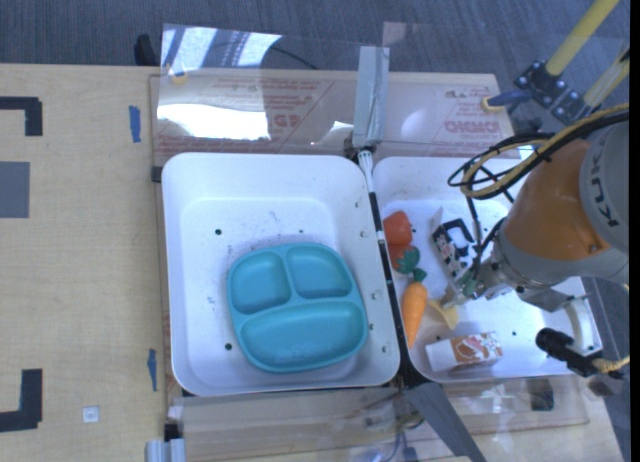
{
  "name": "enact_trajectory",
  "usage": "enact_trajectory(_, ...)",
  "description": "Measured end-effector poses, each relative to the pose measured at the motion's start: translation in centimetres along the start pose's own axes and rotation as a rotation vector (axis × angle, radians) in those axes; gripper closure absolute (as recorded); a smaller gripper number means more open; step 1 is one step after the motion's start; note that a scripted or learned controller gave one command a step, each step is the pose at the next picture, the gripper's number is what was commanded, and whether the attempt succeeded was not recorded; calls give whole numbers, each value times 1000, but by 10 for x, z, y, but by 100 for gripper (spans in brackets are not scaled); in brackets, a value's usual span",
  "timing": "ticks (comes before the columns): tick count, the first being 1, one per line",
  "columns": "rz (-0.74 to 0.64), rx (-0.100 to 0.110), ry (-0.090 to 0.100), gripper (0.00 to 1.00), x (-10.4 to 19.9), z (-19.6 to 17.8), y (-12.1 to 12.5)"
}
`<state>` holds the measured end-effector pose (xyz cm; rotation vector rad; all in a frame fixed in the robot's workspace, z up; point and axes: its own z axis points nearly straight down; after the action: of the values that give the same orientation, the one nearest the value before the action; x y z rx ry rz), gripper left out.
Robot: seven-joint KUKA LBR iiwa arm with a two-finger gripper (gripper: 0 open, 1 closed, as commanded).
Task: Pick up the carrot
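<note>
The orange carrot lies in the right bin, close to its left wall, with its thick end pointing away from me and a green tuft just above it. My gripper hangs over the middle of that bin, a little right of the carrot and apart from it. Nothing visible is held in it. The grey arm with its orange band covers the bin's right side.
A red vegetable sits above the carrot by the same wall. A small white carton and a pale yellow piece lie near the front. The left bin holds a blue divided plate.
</note>
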<state>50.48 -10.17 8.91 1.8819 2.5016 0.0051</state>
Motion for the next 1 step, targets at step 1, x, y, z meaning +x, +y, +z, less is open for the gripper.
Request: enact_trajectory(1, 1, 0, 0, 0, 0, 0, 0)
